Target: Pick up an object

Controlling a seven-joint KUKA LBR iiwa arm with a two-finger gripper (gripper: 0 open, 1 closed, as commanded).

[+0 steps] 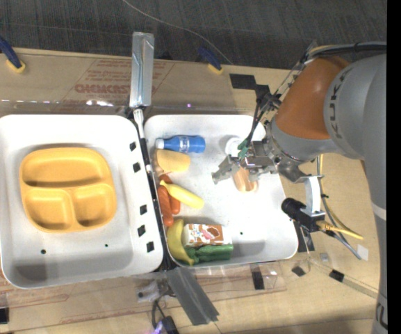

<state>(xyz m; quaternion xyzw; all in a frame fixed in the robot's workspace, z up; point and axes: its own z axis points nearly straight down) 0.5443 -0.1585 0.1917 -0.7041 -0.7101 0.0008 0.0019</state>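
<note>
In the right bin (273,245), bare floor lies open at the centre and toward five o'clock. Its nine o'clock wall is crowded: blue bottle (182,144), yellow block (172,161), banana (184,195), carton (203,234) and green vegetable (213,252) stacked toward seven o'clock. The gripper (236,170) and a tan object (244,179) block three o'clock; the left bin's (5,256) yellow tray (67,186) covers its middle.

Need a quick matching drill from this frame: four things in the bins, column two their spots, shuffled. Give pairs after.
Things
1. yellow divided tray
2. blue bottle
3. juice carton
4. gripper

Places
A. near front edge of the right bin
B. in the left bin
C. over the right bin's middle, by a tan object
D. near back edge of the right bin, lying on its side

Pairs: 1-B, 2-D, 3-A, 4-C
</note>
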